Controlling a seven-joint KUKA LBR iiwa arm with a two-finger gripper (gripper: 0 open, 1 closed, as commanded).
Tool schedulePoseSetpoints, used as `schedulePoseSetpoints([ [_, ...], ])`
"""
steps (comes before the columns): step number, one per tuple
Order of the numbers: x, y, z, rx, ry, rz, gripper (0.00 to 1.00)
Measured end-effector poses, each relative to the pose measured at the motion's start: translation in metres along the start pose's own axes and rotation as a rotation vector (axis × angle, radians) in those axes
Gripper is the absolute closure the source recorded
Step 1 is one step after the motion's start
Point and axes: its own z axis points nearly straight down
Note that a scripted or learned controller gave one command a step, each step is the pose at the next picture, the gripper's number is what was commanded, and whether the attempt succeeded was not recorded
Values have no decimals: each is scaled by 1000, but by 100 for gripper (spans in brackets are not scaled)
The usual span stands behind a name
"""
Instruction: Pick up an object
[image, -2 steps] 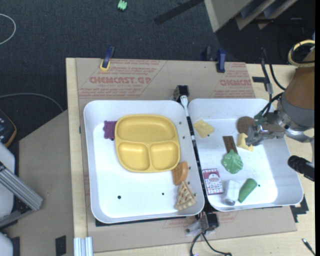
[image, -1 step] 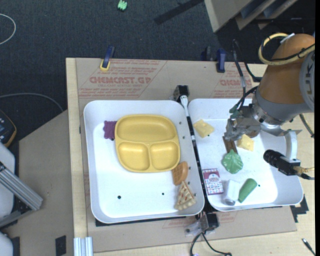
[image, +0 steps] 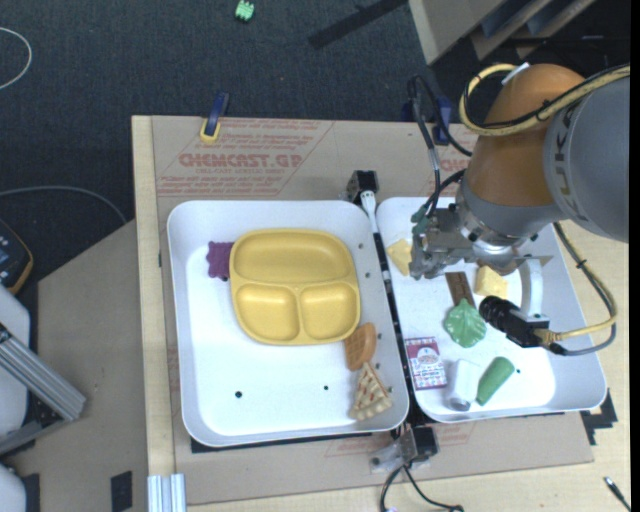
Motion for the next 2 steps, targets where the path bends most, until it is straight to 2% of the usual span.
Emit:
schedulePoseSetpoints([
  [1,41,10,-16,-3,0,1,100],
  [2,51,6,-22,-2,-1,4,100],
])
